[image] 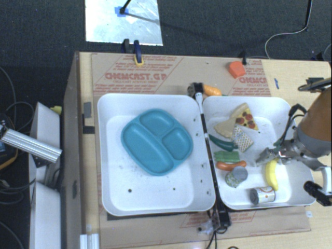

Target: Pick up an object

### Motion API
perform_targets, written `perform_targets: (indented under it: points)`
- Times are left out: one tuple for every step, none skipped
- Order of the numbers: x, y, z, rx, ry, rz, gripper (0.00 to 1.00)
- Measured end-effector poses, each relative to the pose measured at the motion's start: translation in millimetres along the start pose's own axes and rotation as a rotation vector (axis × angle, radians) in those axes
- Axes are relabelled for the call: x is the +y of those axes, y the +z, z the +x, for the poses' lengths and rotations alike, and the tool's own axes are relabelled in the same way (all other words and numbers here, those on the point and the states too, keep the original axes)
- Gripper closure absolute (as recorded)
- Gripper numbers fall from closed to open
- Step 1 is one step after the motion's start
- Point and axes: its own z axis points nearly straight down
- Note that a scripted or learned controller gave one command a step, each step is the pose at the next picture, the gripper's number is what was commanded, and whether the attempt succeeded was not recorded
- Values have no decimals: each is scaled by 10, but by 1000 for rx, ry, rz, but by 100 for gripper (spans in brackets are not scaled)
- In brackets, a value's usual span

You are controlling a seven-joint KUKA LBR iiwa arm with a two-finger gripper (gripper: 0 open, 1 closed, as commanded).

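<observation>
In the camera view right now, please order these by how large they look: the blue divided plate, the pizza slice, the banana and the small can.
1. blue divided plate, by far the largest.
2. pizza slice.
3. banana.
4. small can, though it looks close to the banana, so these last two are unsure.

arm (316,123) — cut by right edge | tool (267,154) tips — too small to tell

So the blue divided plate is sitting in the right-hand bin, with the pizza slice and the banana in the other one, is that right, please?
Not quite: the camera view shows the blue divided plate in the left bin, not the right one. The pizza slice and the banana do lie in the other bin, the right one, beside the gripper.
</observation>
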Motion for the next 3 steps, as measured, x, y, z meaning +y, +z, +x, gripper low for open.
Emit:
perform_targets:
  points:
    - [16, -113, -2, -1, -1, -4, 100]
    - [124, -632, 654, 0, -3, -5, 100]
    - [545, -960, 1199, 0, -3, -5, 100]
